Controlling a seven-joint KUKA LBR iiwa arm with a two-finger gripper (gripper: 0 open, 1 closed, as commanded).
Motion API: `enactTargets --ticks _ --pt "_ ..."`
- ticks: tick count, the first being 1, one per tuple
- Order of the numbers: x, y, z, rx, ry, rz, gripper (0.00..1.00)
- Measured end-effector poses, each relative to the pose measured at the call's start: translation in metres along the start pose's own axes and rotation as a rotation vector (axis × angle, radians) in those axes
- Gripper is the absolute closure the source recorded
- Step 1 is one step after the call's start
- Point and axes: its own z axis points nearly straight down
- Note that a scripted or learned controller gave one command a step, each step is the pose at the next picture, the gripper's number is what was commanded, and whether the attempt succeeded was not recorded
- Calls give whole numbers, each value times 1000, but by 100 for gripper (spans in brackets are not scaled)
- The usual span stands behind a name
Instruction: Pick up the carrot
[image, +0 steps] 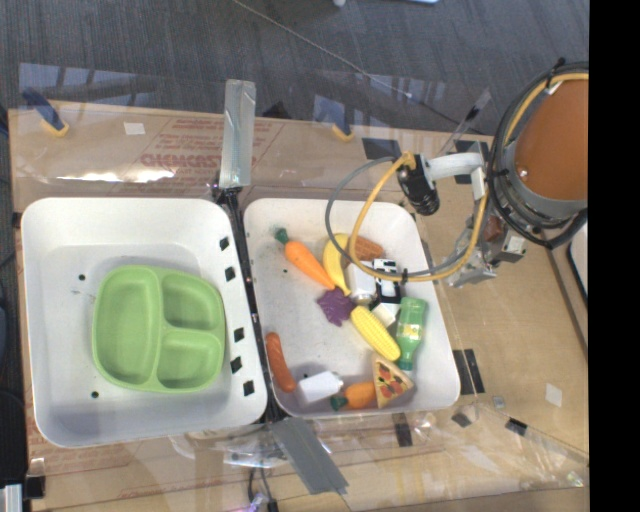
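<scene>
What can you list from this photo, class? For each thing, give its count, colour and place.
White bins: 2, side by side; left bin, right bin.
Divided plate: 1, green, in the left bin.
Carrot: 1, orange with green top, upper part of the right bin.
Banana: 1, yellow, right of the carrot.
Grapes: 1 bunch, purple, middle of the right bin.
Corn cob: 1, yellow, right of the grapes.
Bottle: 1, green, at the right wall.
Pizza slice: 1, yellow-orange, front right corner.
Sausage: 1, orange-red, along the left wall.
Arm: 1, grey and orange, right of the bins.
Gripper: 1, black and white, low among the toys.
</scene>
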Motion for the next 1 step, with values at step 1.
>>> enactTargets --ticks 1 --pt "-49 12 -33 -5 10 4 100"
